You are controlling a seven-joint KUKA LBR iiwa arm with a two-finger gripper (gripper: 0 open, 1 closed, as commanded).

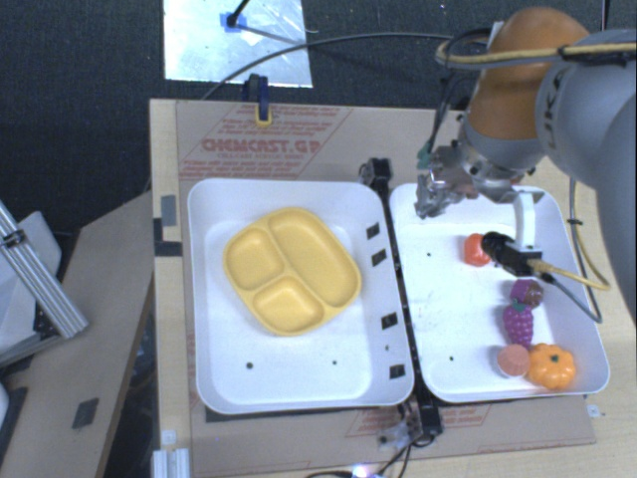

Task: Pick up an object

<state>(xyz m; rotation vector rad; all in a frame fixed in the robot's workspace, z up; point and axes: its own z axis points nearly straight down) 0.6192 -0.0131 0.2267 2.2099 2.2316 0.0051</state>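
My gripper [428,205] hangs over the far left corner of the right bin [448,366], with nothing seen in it. Right of it and nearer the front lies a small red-orange object [475,250]. Along the bin's right side sit a dark purple piece [529,293] and a bunch of purple grapes [517,323]. A pink round piece [514,360] and an orange pumpkin [552,365] rest in the near right corner.
The left bin [214,366] holds a yellow divided plate [290,269]. A black hinge strip [394,287] runs between the two bins. The grey arm with its orange band [523,68] reaches in from the upper right.
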